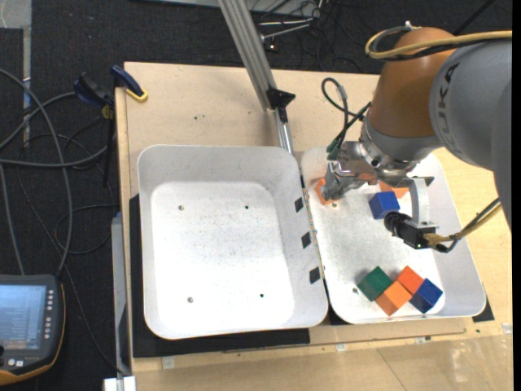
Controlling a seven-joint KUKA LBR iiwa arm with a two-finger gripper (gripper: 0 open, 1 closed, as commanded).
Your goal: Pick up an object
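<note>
Your gripper (335, 187) sits low in the far left corner of the right bin (456, 243), right over an orange object (326, 192) that lies close to the bin wall — whether the fingers are apart or together you cannot tell from here, so don't count it as held. A blue block (383, 204) rests just beside, toward the arm. Nearer the front lie a green block (375, 283), an orange block (401, 290) and a second blue block (426, 295), clustered and touching. Likely step: closing on the corner object. Keep the approach vertical, mind the wall — lift slowly and check for orange between the fingers.
</note>
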